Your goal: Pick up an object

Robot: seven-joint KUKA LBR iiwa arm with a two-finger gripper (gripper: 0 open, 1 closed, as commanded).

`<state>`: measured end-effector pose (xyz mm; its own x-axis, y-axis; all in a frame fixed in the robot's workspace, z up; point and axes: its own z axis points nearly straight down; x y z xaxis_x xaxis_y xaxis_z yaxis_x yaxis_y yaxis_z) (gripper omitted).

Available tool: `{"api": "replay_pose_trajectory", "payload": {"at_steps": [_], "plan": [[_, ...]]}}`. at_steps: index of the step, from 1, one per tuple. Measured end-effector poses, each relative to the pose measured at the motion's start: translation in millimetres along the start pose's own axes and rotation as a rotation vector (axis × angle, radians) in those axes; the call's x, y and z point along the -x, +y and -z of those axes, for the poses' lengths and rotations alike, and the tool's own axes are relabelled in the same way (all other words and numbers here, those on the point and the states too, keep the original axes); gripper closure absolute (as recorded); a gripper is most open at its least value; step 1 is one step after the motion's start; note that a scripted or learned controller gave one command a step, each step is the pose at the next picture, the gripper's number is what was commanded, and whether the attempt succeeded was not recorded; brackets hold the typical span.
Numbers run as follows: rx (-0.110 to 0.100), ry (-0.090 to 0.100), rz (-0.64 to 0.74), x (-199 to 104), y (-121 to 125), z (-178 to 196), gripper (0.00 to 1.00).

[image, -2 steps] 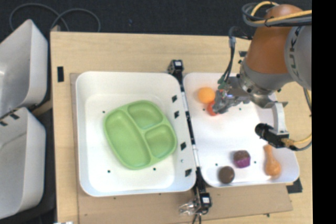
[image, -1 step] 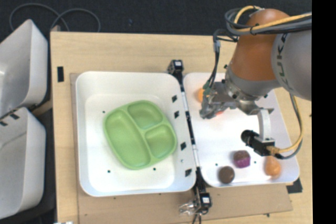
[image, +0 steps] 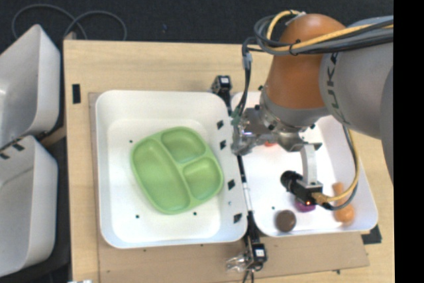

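Purple object (image: 307, 207), mostly hidden

You see a smooth green plastic plate (image: 175, 169) in a glossy white plastic bin (image: 106, 162) on a matt pale wooden bench (image: 152, 53), a dull round brown object (image: 285, 221) at five o'clock, and the arm's orange band (image: 301, 69) shining.

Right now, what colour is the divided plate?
The plate is light green, seen in the camera view.
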<state>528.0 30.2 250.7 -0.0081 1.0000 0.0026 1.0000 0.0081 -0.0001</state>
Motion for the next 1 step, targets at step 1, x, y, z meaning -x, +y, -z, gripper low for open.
{"api": "replay_pose_trajectory", "payload": {"at_steps": [1], "plan": [[-0.001,-0.002,-0.002,-45.7,-7.1,-11.4,1.0]]}}
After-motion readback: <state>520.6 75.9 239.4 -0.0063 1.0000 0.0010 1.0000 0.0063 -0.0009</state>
